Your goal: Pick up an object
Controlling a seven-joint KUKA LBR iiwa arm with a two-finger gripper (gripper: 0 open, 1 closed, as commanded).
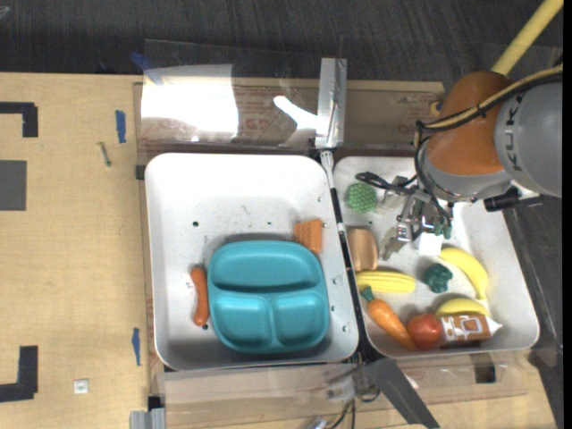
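The pincer [413, 224] hangs low in the right bin [517, 266], near the bread roll [363, 248]; I cannot tell how it is set. It carries nothing visible. Beside the roll lie the corn [386, 282] and carrot [389, 319], with the green ball [361, 196] above it. The toys crowd together, so a descent could probably nudge neighbours or close on a rounded edge that slips free.
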